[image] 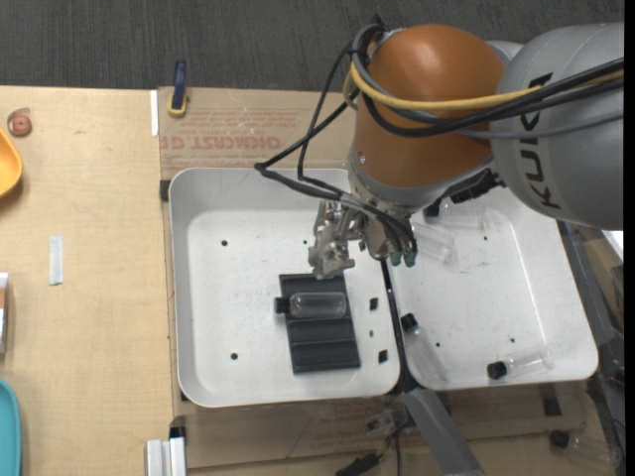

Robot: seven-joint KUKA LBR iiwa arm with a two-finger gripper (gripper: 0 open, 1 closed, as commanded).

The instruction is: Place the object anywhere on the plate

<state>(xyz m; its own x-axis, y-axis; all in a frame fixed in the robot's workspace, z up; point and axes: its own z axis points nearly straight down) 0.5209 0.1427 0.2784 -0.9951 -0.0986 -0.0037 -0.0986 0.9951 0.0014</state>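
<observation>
One hand point(332, 256), finger state not discernible, hangs above one clear vial point(319, 306) lying on one black ridged plate point(321, 340) in the left of two bins point(198, 296).

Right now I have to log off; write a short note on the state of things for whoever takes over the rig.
Gripper: hangs low over the left bin, just above the clear vial; finger state can't be made out.
Vial: lies on its side across the upper part of the black ridged plate, in the left bin.
Right bin: a second small clear vial near the front edge.
Done: a vial already rests on the plate.
Left: probably just retract the arm and confirm the vial stays put.
</observation>
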